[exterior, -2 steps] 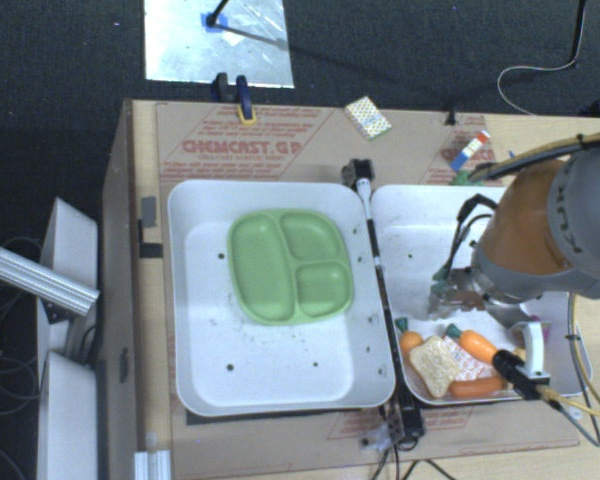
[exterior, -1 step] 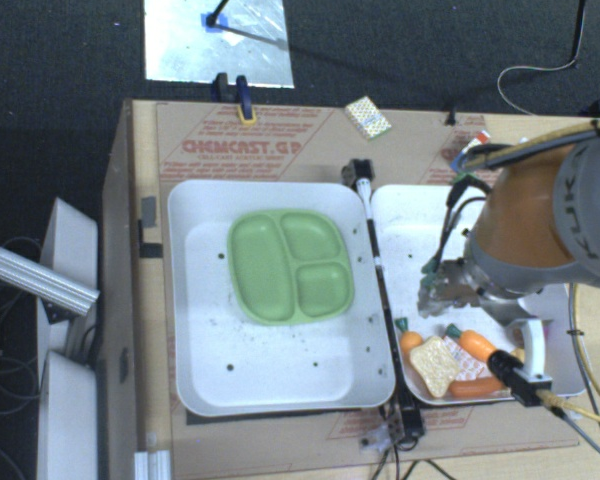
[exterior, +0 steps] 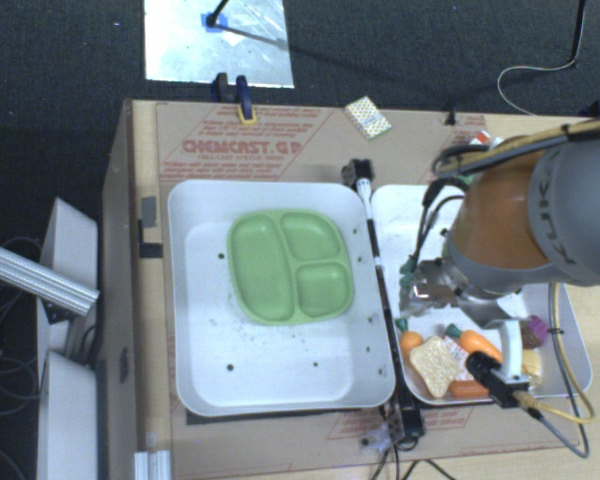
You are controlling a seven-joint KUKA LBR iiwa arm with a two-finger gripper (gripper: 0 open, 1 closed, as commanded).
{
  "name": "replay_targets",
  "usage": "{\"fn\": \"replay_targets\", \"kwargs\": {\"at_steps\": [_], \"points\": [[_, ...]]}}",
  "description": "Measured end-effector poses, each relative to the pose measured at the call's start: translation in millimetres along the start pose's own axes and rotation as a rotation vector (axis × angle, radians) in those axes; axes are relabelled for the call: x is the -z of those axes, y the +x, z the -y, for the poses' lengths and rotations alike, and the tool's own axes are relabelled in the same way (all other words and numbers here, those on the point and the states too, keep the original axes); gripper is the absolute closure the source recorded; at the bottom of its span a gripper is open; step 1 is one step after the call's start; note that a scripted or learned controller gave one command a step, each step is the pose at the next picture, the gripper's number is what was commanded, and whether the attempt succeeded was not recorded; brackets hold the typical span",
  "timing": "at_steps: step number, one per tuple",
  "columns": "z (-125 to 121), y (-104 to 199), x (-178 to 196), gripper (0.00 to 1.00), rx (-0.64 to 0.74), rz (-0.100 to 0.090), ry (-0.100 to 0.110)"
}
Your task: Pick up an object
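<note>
My bench (exterior: 130, 268) is the biggest thing here, a brown board printed with red lettering, and on it sit two shallow white bins side by side. The left bin (exterior: 210, 368) holds a green divided plate (exterior: 285, 266) lying flat near its middle, its single large compartment toward the left and two smaller ones on the right. My own arm (exterior: 525, 218) comes in from the right and covers most of the right bin (exterior: 395, 208), orange band and grey casing blocking the view of that bin's centre and far side. Cables loop over the arm and trail off the bin's near right corner.

My gripper (exterior: 430, 288) hangs low over the right bin, close to the wall the two bins share. I cannot tell its state from here; the arm hides too much of it.

The things to pick lie in a huddle in the near part of the right bin, just below my gripper. A slice of toast (exterior: 436, 365) lies flat, tilted like a diamond. An orange carrot (exterior: 480, 345) lies beside it, long axis running from upper left to lower right. A small purple piece (exterior: 535, 330) sits at the right. A small orange ball (exterior: 411, 342) touches the toast's left corner.
</note>
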State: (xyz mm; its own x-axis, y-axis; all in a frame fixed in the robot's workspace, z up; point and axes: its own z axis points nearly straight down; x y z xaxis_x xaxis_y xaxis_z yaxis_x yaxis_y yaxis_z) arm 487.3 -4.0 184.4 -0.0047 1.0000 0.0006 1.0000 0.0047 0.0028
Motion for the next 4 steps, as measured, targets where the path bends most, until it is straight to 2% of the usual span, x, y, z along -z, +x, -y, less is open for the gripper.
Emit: {"fn": "replay_targets", "kwargs": {"at_steps": [1,2,3,4], "points": [[0,3,21,1.00,0.000,0.000,0.000],[1,-17,8,1.00,-0.004,0.001,0.002],[1,20,0,1.00,-0.001,0.000,0.003],[1,-64,0,1.00,-0.003,0.002,0.002]]}}
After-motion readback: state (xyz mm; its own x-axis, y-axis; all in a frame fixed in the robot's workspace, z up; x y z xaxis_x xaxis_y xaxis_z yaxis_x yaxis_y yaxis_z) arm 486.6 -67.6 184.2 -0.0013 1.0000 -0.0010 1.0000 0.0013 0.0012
